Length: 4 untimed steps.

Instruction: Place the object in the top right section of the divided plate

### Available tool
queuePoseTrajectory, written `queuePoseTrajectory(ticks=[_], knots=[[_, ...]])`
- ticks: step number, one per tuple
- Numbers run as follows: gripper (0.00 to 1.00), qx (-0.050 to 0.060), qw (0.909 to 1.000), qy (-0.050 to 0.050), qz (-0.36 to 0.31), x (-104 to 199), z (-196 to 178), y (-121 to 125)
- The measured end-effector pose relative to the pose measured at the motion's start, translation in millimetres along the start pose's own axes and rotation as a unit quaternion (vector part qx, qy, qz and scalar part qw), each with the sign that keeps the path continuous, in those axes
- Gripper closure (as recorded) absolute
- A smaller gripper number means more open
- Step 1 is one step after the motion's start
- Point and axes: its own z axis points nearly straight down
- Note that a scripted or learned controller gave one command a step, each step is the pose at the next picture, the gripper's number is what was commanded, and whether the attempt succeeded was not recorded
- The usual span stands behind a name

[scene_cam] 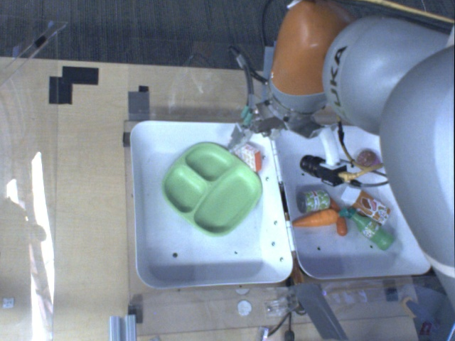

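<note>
A smooth, glossy green divided plate (181, 185) with rounded corners and three shallow moulded sections lies tilted in the left white bin (163, 254), which sits on the pale wood-grain tabletop (71, 190). The grey arm (377, 55), with its rounded orange band (302, 45), reaches in over the wall between the bins, and its metal claw (245, 132) hangs above the left bin's upper right corner. Directly below it sits the object (249, 156), a small boxy red-and-white packet at the plate's upper right rim, apparently at the rim's edge and not down in a section. Whether the claw is clenched on it or released cannot be told from this angle. In the right bin (341, 258) lie a short can (313, 201) with a green label, a tapered orange carrot (318, 219) just below it, a green plastic bottle (371, 231) on its side, and a small orange-and-white carton (372, 206).
</note>
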Motion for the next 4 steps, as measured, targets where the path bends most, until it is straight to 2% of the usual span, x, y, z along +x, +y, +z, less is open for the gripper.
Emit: queuePoseTrajectory(ticks=[1,2,3,4], knots=[[1.0,-0.003,1.0,0.0,0.0,-1,-12,2],[0.0,-0.003,1.0,0.0,0.0,-1,-11,2],[1.0,-0.007,1.0,-0.001,-0.001,-1,-23,4],[0.0,-0.007,1.0,-0.001,-0.001,-1,-23,4]])
